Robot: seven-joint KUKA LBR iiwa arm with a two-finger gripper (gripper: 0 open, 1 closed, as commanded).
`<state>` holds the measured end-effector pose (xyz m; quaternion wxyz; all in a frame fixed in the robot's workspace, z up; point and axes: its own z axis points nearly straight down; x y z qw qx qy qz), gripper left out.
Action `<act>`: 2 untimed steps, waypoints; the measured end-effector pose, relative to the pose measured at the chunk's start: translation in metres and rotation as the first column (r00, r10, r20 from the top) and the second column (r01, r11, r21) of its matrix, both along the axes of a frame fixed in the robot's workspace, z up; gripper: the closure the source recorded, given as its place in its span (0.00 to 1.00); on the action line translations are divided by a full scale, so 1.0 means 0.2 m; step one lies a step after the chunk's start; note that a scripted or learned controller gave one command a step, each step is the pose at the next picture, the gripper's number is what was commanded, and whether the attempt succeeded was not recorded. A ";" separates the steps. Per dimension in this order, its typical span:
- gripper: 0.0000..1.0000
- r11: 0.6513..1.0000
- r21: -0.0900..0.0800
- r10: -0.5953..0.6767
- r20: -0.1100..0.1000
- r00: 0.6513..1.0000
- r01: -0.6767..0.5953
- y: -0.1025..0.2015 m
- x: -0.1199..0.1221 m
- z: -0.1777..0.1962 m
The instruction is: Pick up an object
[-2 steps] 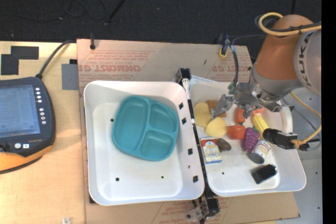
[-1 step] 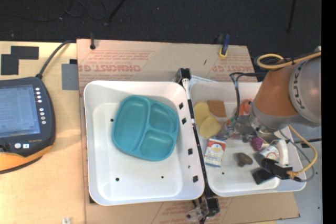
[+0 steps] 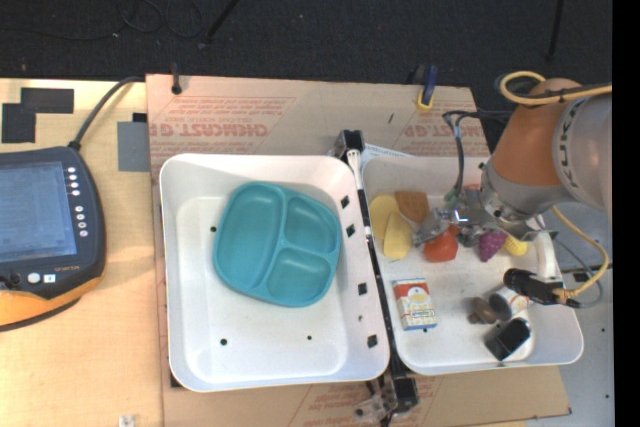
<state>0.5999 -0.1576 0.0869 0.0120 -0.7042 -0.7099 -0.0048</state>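
My gripper (image 3: 447, 223) reaches down into the right bin (image 3: 560, 345) from the right, under the orange wrist band (image 3: 528, 147). Its tip sits right over a red object (image 3: 441, 247), touching or nearly touching it. A purple object (image 3: 490, 243) and a small yellow piece (image 3: 516, 244) lie just right of the tip. To its left are a yellow object (image 3: 391, 226) and a brown one (image 3: 412, 204). Nearer the front lie a small red-and-white box (image 3: 415, 304), a dark grey object (image 3: 487, 308) and a black one (image 3: 510, 339).
The left bin (image 3: 190, 335) holds a teal divided plate (image 3: 278, 243). A black divider rail (image 3: 362, 245) runs between the bins. Cables loop around the arm at the right (image 3: 560, 285). A tablet (image 3: 40, 215) rests on the bench at far left.
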 end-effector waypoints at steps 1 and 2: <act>1.00 1.000 -0.015 -0.003 0.004 1.000 0.003 -0.03 -0.01 0.05; 0.00 1.000 -0.011 -0.002 0.003 1.000 0.002 -0.02 -0.01 0.04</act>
